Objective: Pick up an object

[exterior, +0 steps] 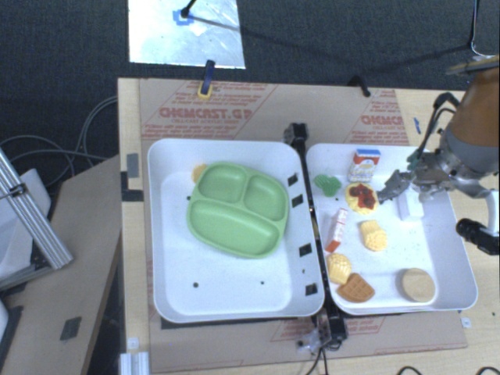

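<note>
Bins, two, shallow and white, side by side on a bench; near edge at 6 o'clock, far edge at 12 o'clock. Right bin (449, 244), nearest row: a waffle-like brown piece (356, 289) at 7 o'clock of that bin, a round tan bun (417, 284) at 5 o'clock, and a yellow lumpy piece (338, 267) just beyond the waffle, touching it. Middle of the bin: a yellow ridged piece (374, 236) and, toward 9 o'clock, a slim white-and-orange tube (338, 226) lying tilted. Farther: a red-and-yellow plate-like toy (362, 197), a green leafy piece (328, 184) at 10 o'clock, and a small white carton (365, 162) with a blue top at 12 o'clock. Left bin (168, 287): a green divided tray (238, 209) lies at centre, tilted; a small yellow-orange item (198, 172) peeks out at the tray's 11 o'clock corner. Gripper (394, 187) enters from 3 o'clock on the grey arm (476, 131) and hangs over the right bin, just beside the red-and-yellow toy at its 3 o'clock; whether its two fingers are spread or pressed together cannot be told, and nothing is visibly pinched.
</note>
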### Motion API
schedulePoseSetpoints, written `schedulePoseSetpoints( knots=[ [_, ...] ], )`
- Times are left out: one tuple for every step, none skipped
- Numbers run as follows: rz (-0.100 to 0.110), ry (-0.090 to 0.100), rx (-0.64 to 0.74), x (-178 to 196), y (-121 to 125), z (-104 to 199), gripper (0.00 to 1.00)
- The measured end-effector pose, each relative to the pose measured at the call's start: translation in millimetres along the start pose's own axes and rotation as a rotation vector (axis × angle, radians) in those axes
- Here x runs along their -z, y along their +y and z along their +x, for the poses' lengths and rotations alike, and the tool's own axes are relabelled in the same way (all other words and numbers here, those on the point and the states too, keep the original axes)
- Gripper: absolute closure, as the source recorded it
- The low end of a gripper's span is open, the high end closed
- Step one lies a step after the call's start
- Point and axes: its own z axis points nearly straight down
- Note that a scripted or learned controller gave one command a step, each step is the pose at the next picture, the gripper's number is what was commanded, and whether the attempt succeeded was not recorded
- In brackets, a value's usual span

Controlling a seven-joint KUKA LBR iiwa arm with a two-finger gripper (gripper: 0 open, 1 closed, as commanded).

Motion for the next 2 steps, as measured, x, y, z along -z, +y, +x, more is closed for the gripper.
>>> schedulePoseSetpoints(
  knots=[
    [-0.012,-0.002,0.003,7,3,0,0.00],
    [-0.008,-0.001,0.001,-55,7,2,0.00]
  ],
)
